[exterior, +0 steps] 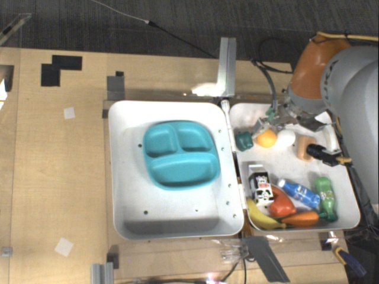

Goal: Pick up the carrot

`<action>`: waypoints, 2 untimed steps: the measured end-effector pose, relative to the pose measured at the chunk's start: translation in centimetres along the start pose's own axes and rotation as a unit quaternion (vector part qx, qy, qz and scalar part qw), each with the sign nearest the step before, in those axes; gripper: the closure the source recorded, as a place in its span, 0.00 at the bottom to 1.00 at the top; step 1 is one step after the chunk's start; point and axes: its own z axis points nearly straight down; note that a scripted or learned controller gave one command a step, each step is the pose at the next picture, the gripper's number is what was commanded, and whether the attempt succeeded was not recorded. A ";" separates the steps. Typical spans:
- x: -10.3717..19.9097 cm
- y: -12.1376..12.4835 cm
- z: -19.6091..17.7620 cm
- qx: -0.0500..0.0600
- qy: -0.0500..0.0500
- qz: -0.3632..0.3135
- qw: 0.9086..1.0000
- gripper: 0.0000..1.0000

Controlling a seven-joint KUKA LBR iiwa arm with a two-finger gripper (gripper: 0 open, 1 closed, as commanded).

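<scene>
Bench w/ two bins: carrot (303, 219) in right bin (353, 213); end effector (273, 116) state unclear.

Glossy plastic carrot (302, 219), smooth white bins (177, 226), matt wooden bench (53, 176)

I can read no text anywhere from up here. The small black-and-white carton (260, 185) in my right bin (354, 213) carries printing on its face, but it is too small and blurred to make out a word or number. The blue bottle (299, 193), lying at about three o'clock from that carton, has a white label area with nothing legible on it. The green bottle (325, 199), further toward three o'clock, shows no readable marking either.
</scene>
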 end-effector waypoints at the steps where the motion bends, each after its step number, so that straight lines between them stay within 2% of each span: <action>1: 0.1 0.4 -1.4 -0.004 -0.002 -0.004 1.000 1.00; 2: 0.1 0.3 -1.3 -0.004 -0.002 -0.005 1.000 0.00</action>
